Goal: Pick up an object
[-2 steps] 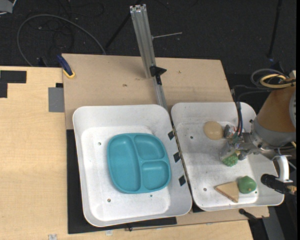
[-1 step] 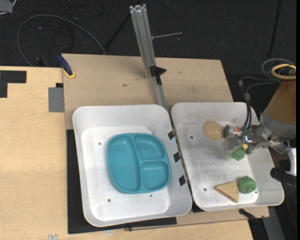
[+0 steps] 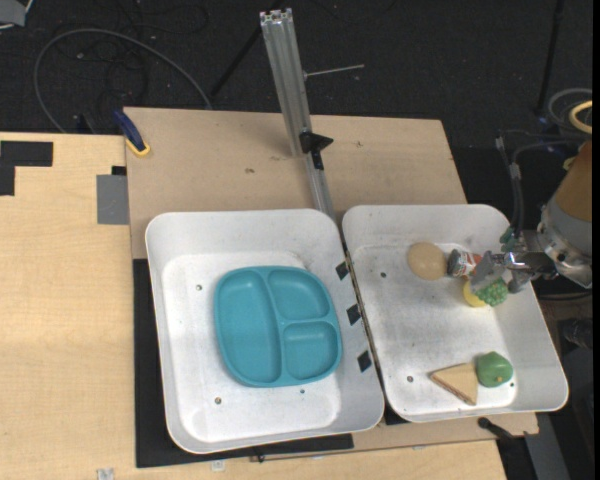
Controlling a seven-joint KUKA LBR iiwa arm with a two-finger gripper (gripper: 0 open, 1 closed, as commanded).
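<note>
jaws (image 3: 492,268) low in right bin (image 3: 420,393), beside yellow-green toy (image 3: 483,294); grip state unclear

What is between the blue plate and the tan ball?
In the camera view, nothing sits between the blue plate and the tan ball: just bare white floor of both bins and their two rims meeting, with small black clips there.

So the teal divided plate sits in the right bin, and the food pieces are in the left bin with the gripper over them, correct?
Swapped. The camera view shows the teal divided plate in the left bin; the food pieces and gripper are in the right bin.
</note>
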